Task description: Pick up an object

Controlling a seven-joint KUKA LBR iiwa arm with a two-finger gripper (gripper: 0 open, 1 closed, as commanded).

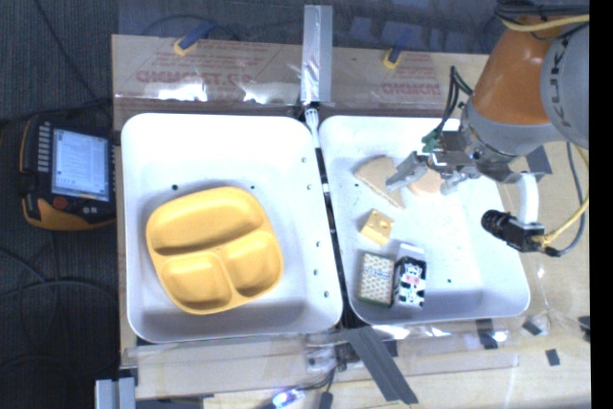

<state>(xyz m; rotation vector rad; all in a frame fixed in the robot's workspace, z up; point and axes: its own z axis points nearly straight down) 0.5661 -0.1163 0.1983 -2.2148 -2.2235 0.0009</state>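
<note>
Right bin (498, 297): jaws (428, 170) spread apart, clamped on nothing, above a pale beige wedge (379, 175). Nearby: a yellow block (376, 226), a dotted green packet (377, 278), a black-white carton (411, 280); print illegible. Left bin (215, 134): glossy yellow three-compartment tray (213, 247).

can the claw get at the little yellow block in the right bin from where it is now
Probably yes. The yellow block lies by itself on the right bin's floor, apart from the two small packets below it, and the claw hangs just above and to its right with nothing between.
</note>
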